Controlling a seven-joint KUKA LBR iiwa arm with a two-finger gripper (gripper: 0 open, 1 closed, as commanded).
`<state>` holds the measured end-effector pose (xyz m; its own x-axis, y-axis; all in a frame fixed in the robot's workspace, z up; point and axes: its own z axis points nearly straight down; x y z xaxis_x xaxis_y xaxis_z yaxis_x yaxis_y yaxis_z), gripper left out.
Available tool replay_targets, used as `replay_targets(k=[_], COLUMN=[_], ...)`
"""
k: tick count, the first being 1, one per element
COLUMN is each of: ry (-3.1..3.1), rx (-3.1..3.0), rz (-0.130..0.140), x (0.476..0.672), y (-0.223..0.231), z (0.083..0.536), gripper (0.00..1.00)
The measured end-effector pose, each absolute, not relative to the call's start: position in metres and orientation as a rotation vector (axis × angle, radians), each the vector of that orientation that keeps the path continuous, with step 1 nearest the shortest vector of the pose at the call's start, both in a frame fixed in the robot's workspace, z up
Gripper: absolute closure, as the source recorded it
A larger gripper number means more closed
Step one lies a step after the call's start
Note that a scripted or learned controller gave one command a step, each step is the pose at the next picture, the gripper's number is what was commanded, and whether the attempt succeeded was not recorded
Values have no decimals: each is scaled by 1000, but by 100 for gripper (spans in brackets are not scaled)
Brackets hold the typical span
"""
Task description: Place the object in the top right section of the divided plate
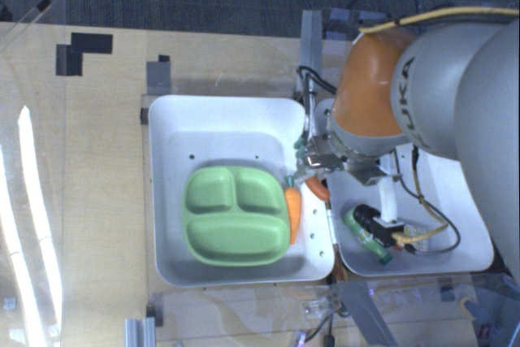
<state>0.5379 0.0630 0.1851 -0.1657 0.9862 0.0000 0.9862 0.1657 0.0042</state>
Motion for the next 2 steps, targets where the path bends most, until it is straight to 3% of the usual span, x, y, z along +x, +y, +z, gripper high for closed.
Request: replay_targets(k=[1, 2], ry=[2439, 2439], rx=[1976, 1976], rz=[5, 5], x=[514, 514], y=[65, 65], z=[185, 185], gripper=[100, 0])
